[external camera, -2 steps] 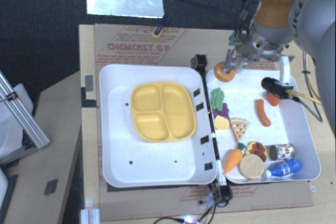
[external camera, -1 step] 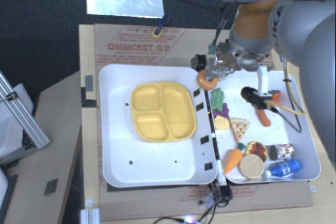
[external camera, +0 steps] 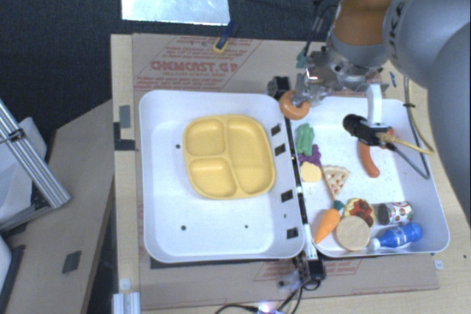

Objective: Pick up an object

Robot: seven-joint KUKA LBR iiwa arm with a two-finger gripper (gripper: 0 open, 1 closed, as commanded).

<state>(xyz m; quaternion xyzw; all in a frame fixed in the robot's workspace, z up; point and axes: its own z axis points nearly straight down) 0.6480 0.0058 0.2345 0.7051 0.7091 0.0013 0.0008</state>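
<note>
My gripper point(external camera: 300, 101) hangs at the far left corner of the right bin point(external camera: 416, 184), over the wall it shares with the left bin. Its fingers are shut on an orange ring-shaped toy point(external camera: 294, 111), which sits between the fingertips just above the bin edge. The grey arm with its orange band reaches in from the upper right and hides the right bin's far right corner.
A yellow divided plate point(external camera: 227, 157) lies in the left bin point(external camera: 158, 180). The right bin holds a green toy point(external camera: 304, 137), purple grapes point(external camera: 314, 154), a pizza slice point(external camera: 336, 178), a red sausage point(external camera: 369, 160), a carrot point(external camera: 326, 224), a round biscuit point(external camera: 353, 234), a small can point(external camera: 398, 213) and a blue bottle point(external camera: 397, 236).
</note>
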